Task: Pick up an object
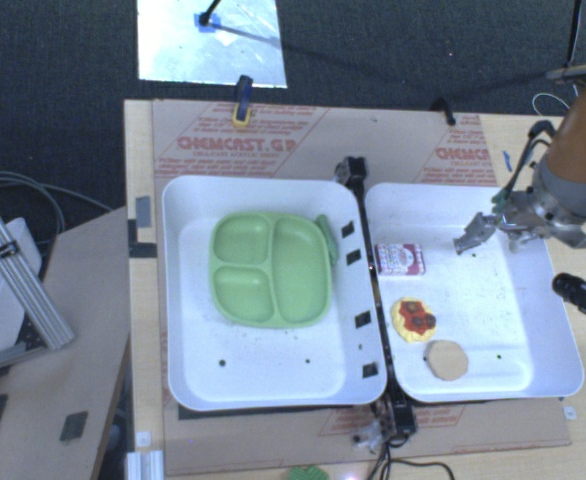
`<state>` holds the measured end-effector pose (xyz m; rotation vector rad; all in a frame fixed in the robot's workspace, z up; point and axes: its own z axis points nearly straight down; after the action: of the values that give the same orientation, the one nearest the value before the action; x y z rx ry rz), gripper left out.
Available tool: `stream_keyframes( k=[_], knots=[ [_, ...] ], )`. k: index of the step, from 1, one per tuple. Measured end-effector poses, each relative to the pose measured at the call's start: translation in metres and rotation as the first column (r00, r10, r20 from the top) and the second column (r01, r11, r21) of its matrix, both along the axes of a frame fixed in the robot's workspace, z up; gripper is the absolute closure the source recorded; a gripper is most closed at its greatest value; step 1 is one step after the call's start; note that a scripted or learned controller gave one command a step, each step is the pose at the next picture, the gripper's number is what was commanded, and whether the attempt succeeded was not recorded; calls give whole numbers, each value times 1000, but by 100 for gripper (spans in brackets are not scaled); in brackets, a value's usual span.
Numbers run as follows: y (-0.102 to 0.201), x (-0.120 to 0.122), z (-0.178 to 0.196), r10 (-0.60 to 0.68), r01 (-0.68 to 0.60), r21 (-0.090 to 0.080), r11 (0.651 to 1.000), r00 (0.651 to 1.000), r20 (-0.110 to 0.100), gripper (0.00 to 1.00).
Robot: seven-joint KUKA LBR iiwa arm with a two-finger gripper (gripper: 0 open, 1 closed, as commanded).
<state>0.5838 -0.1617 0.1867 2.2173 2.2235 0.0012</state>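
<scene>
My gripper (493,242) hangs over the upper right part of the right bin (533,298), with the grey arm and its orange band coming in from the right edge. Its two fingers stand apart, open, with nothing between them. To its left, a small red and white packet (400,259) lies near the bin's left wall. Below that sits a yellow and red toy item (414,320). A tan round disc (447,359) lies near the bin's front edge. All three lie apart from the gripper.
The left bin (188,368) holds a green divided plate (271,269). A black divider with clips (363,268) runs between the bins. A black part of the arm (581,295) sticks out by the right bin's right wall.
</scene>
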Motion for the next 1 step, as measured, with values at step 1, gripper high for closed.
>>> stream_keyframes(
  k=[1],
  knots=[
    [57, -26, -56, 5, -5, 4, 1000, 1000, -6, 0]
  ],
)
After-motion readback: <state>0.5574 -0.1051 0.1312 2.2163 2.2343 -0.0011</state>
